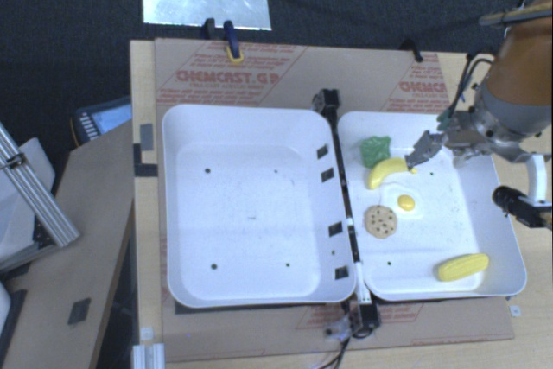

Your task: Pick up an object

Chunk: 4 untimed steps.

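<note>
In the right bin [510,268], end effector [421,153] touches banana [386,172].

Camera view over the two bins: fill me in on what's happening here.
A grey KUKA arm reaches in from the right, trying to pick something out of the right bin. Its gripper sits low over the bin's upper part, right beside the end of a yellow banana, with nothing visibly held. A green leafy piece lies just beyond the banana. Closer to the camera lie a fried egg, a cookie and a yellow corn cob. The left bin sits alongside.
</note>
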### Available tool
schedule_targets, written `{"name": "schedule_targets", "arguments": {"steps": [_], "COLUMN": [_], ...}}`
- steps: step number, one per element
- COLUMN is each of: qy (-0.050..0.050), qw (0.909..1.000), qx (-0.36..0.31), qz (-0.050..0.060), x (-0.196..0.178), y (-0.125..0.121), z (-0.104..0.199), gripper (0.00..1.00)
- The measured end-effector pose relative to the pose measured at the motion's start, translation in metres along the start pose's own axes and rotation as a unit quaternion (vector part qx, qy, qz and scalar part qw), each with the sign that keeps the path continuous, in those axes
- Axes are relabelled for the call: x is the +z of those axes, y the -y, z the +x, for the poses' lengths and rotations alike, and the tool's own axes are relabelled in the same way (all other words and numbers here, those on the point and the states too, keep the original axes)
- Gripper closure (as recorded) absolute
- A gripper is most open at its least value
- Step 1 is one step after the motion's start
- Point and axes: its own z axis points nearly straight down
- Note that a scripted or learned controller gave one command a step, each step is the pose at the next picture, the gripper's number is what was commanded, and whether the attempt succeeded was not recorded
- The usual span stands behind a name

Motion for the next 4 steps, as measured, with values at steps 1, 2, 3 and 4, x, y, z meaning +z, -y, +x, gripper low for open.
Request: {"name": "schedule_targets", "arguments": {"steps": [1, 2, 3, 4], "qy": [-0.001, -0.001, -0.001, 0.0], "qw": [1.0, 1.0, 1.0, 1.0], "qx": [-0.002, 0.0, 0.002, -0.001], "qz": [0.003, 0.001, 0.005, -0.003], "x": [0.1, 0.049, 0.132, 0.075], "y": [-0.044, 0.033, 0.085, 0.067], "z": [0.02, 0.041, 0.03, 0.032], "gripper": [0.0, 0.0, 0.0, 0.0]}}
